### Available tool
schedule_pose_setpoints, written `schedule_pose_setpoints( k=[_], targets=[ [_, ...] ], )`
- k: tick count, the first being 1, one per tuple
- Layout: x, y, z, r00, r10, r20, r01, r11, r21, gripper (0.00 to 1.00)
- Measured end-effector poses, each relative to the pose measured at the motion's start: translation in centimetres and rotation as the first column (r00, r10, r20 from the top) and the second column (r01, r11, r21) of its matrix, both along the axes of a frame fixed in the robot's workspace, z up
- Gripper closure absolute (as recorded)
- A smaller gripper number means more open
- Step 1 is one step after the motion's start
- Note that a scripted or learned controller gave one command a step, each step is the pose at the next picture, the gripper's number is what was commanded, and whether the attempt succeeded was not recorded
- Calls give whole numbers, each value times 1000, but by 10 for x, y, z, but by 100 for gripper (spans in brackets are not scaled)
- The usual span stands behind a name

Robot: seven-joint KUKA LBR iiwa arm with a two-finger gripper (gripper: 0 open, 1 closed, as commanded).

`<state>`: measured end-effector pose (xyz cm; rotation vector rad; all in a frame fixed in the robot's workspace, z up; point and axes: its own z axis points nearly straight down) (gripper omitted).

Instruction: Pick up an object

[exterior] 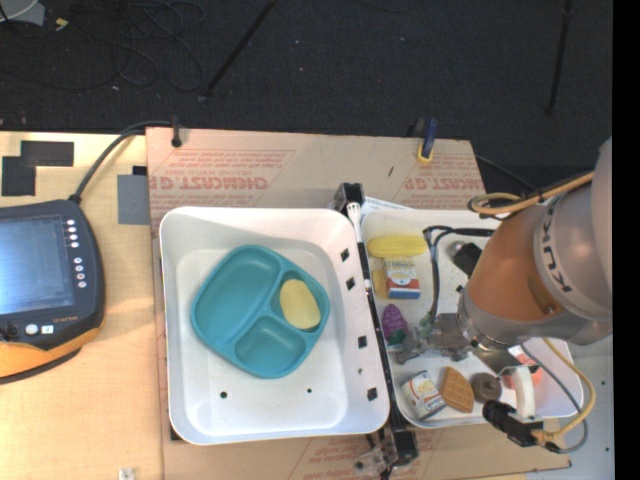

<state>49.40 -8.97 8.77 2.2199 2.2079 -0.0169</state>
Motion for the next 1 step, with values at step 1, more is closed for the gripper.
schedule_pose_setpoints(
  k=[1],
  targets=[
    [41,0,0,1000,2,-2,-2,1000,7,0]
  ],
)
